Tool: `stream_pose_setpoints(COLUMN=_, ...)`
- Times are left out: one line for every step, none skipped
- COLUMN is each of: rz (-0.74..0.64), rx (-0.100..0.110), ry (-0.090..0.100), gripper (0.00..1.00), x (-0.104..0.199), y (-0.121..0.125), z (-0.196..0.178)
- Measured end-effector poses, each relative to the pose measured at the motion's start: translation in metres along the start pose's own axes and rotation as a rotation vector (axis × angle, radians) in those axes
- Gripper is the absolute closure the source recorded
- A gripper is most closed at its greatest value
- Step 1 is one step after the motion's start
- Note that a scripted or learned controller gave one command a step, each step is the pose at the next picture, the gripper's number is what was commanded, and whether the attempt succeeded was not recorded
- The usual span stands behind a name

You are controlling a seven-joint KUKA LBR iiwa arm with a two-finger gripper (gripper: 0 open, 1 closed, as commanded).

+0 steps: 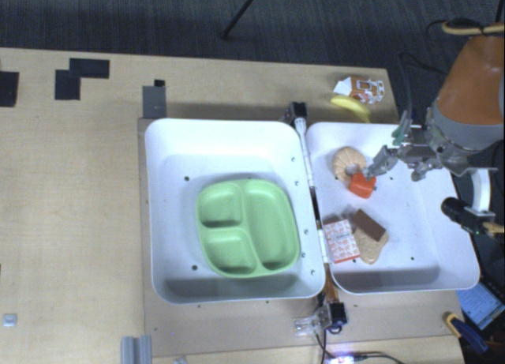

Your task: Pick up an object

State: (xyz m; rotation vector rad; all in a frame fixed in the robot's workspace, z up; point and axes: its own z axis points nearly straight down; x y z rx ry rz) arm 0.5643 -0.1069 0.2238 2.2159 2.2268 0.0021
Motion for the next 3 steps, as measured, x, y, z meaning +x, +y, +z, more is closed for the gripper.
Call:
stream_pose_setpoints(rz=0.003, rx=0.002, ry=0.000, gripper=0.00, x=-0.025, y=0.030, z=0.123)
stream_pose_setpoints(rz=0.001, rx=-0.004, ry=-0.001, gripper=1.00, x=-0.024, y=0.032, z=0.111)
stream_pose_setpoints(rz=-0.002, rx=-0.004, ry=0.000, gripper=1.00, x=0.047, y=0.039, z=0.013)
